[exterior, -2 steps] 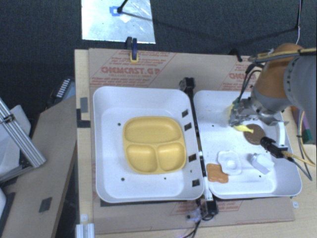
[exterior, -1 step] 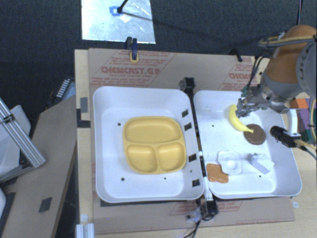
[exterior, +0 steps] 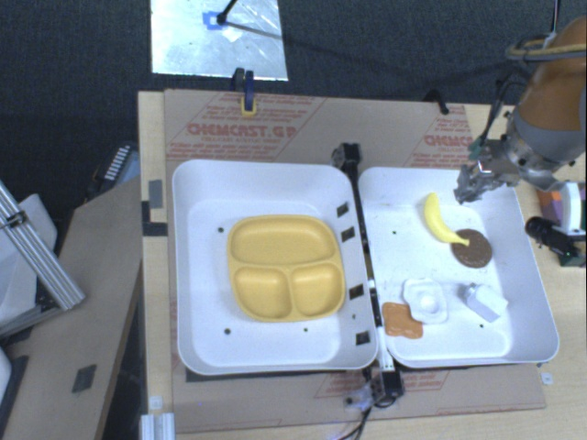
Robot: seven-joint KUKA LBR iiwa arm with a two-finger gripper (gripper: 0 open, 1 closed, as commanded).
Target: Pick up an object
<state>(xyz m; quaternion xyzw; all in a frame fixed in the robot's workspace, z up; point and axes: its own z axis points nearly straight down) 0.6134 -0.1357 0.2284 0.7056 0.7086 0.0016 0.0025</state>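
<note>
This looks like a robotics lab or test room. The bench (exterior: 303,122) is covered with brown cardboard printed "CHEMCAST", two white bins (exterior: 197,246) are fixed side by side, a metal plate (exterior: 218,26) lies on dark carpet at upper left, and aluminium framing (exterior: 32,250) stands at left.

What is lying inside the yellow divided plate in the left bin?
The yellow plate in the left bin shows three bare compartments with nothing lying in them. What is under the plate is covered, so the bin floor there cannot be seen.
</note>
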